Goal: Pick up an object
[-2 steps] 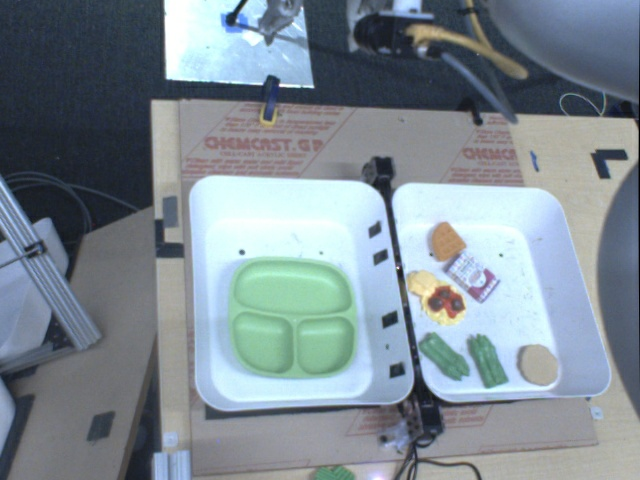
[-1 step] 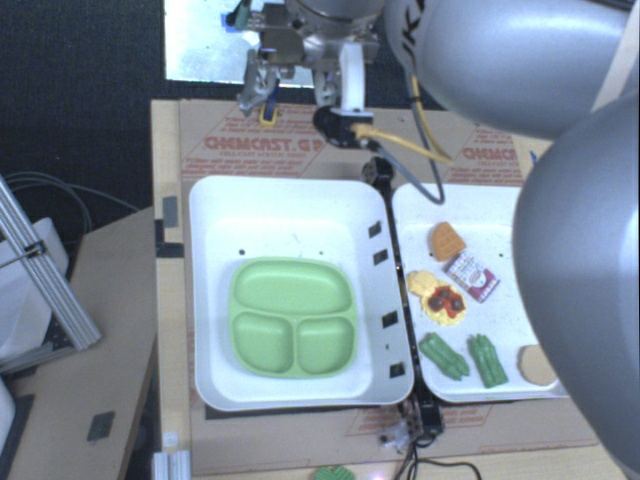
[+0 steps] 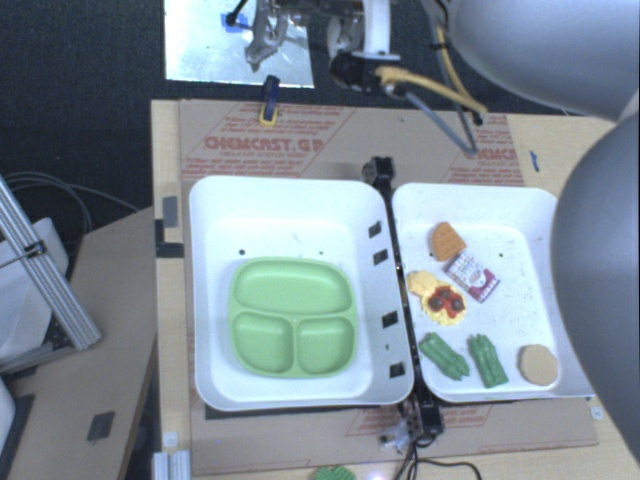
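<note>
Gripper (image 3: 268,46) high above bins (image 3: 300,193) — holding nothing.

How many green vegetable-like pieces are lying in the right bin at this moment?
2. Both lie near the front wall of the right bin: one green piece left, the other green piece just right of it, beside a round tan item. The arm may hide more.

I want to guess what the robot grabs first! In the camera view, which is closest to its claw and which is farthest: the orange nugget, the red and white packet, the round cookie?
Measured from the gripper, up at the top:
1. Orange nugget, at the top of the right bin.
2. Red and white packet, just below the nugget.
3. Round cookie, in the bin's bottom right corner.
</note>
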{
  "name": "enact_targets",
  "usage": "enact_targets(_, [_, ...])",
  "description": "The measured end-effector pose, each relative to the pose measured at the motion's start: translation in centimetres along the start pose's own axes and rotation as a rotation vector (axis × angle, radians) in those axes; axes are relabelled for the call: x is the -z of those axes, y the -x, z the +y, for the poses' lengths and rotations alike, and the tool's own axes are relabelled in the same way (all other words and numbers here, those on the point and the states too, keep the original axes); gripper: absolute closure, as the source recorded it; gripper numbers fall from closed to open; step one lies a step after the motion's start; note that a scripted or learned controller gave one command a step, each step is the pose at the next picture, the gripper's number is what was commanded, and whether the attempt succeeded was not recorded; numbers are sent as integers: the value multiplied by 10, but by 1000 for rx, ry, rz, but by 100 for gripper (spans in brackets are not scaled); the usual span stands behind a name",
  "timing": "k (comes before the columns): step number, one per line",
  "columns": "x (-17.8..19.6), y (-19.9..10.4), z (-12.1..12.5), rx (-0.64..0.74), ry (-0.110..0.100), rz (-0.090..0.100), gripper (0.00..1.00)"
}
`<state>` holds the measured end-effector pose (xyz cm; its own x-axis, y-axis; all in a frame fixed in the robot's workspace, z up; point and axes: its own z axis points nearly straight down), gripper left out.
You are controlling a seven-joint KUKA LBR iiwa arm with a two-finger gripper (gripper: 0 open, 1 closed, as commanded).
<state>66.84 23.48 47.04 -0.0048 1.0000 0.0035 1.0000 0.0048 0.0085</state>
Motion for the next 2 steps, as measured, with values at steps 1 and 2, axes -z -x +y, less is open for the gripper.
enact_targets(1, [7, 0, 0, 2, -3, -1, 100])
enact_targets(2, [68, 12, -80, 1, -2, 1, 100])
